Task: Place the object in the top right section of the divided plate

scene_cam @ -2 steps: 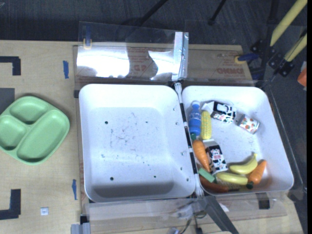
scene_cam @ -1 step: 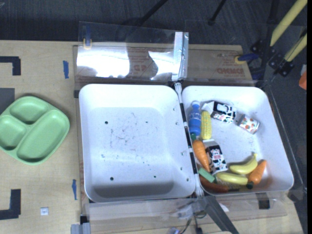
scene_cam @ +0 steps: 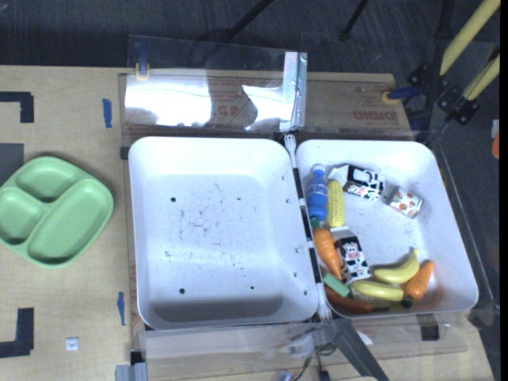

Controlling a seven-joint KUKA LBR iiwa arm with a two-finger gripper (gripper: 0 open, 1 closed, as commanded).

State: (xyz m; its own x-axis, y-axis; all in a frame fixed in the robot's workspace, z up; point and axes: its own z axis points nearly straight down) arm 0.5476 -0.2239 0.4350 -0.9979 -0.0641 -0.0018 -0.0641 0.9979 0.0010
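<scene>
A green divided plate (scene_cam: 52, 210) lies on the wooden bench (scene_cam: 63, 94) at the far left, well apart from the two white bins. The left bin (scene_cam: 214, 228) shows only small dark marks on its floor. The right bin (scene_cam: 452, 236) holds a heap of toy food along its left and near sides: a blue bottle (scene_cam: 317, 196), a corn cob (scene_cam: 336, 203), an orange carrot (scene_cam: 327, 252), two yellow bananas (scene_cam: 389, 280) and a second carrot (scene_cam: 421, 281) near the right. Two small black and white cartons (scene_cam: 364, 183) lie there also, and one small box (scene_cam: 404, 203), perhaps with a fruit picture. Behind the left bin stands a clear plastic sheet (scene_cam: 214, 94).
</scene>
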